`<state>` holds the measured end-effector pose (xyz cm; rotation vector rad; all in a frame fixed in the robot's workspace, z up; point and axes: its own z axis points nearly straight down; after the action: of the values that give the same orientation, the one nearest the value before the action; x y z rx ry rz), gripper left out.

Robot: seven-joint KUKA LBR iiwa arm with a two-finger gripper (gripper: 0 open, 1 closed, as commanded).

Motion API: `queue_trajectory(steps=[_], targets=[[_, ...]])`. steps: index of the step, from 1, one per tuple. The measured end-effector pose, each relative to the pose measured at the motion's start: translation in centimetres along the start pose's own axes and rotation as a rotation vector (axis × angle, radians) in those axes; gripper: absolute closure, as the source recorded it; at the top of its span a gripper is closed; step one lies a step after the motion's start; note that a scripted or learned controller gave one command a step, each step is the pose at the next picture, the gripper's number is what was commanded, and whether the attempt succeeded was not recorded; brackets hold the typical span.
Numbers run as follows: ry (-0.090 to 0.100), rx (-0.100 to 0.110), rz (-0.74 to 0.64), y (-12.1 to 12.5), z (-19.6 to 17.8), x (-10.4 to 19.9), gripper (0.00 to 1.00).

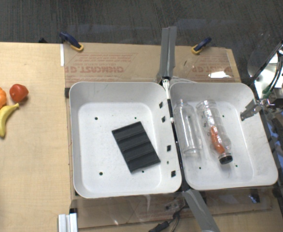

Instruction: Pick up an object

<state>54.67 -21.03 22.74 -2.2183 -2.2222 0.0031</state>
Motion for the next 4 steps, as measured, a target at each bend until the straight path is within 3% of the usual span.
queue_trajectory(steps=[1,2,3,4], targets=[[-0.015,-0.042,-0.091,2.8,9.3,3.5,0.00],[-0.006,-0.005,-0.153,1.2,13.4,7.7,0.00],[-0.004,-0.003,-0.214,7.3,13.5,8.7,0.00],[-0.007,-0.006,-0.325,11.3,13.3,10.6,0.00]])
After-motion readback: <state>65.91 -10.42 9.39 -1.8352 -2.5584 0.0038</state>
